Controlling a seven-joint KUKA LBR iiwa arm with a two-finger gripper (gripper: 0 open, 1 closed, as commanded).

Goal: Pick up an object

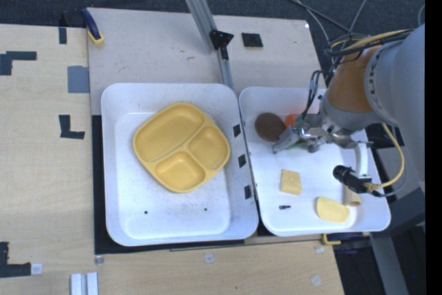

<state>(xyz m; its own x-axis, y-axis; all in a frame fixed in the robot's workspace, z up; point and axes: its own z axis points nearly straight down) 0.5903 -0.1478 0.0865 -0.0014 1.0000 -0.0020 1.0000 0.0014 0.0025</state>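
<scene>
Yellow plastic makes up the divided plate, which lies tilted in the middle of the left bin; its three compartments face up. Taking the right bin as the landmark: a brown round object sits in its far left corner, close to the wall shared with the left bin. Just right of it a small orange thing peeks out, mostly hidden by the gripper, so I cannot tell what it is. The gripper hangs over the bin's upper middle, its metal tip pointing left and just beside the brown object, nearly touching its lower right edge. How far it is open cannot be told from this angle, and nothing is seen caught in it. A pale yellow block lies near the bin's centre, well apart from the gripper. A yellow banana-like piece rests at the bin's near right corner, beside a small tan piece. The grey arm with its orange band crosses the bin's right wall
</scene>
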